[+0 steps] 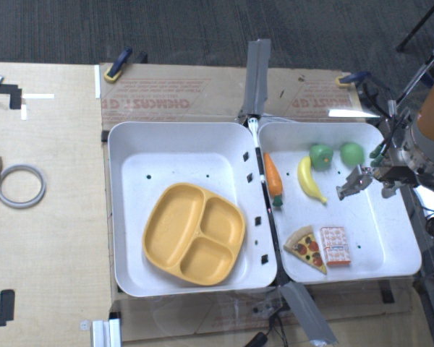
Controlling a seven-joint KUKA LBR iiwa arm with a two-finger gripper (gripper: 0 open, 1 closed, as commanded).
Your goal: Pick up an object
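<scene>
Yellow banana [311,180] lies in the right bin [401,266], its long axis running from upper left to lower right, and it sits just left of the gripper [354,183]. The jaws hang above the bin floor, slightly apart and holding nothing, pointing toward the banana. Two green balls [336,155] lie just above them, nearly as close. My guess: a short shift left puts the jaws over the banana.

Glossy yellow plastic plate [159,226]
</scene>
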